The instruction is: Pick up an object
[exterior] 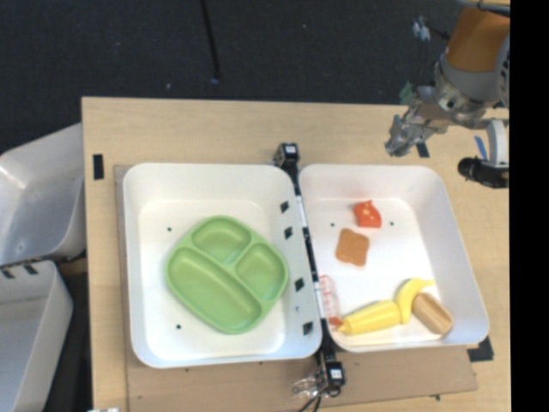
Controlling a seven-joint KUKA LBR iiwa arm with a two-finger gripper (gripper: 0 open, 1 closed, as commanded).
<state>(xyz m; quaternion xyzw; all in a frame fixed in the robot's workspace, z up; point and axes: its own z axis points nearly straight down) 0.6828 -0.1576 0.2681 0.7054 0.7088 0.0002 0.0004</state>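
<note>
Claw (403, 140) hangs over bare bench just past the far edge of the right bin (446, 187), w/ nothing in it; can't tell how it's set. Red piece (367, 214) lies in that bin's far part, nearer and a bit left of the claw, brown piece (352, 247) just nearer still. Green plate (226, 273) sits in left bin (137, 230).

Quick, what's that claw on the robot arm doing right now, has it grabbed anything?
Gripper: up above the bench beyond the right bin's far edge, nothing seen in it; open or closed cannot be told.
</note>
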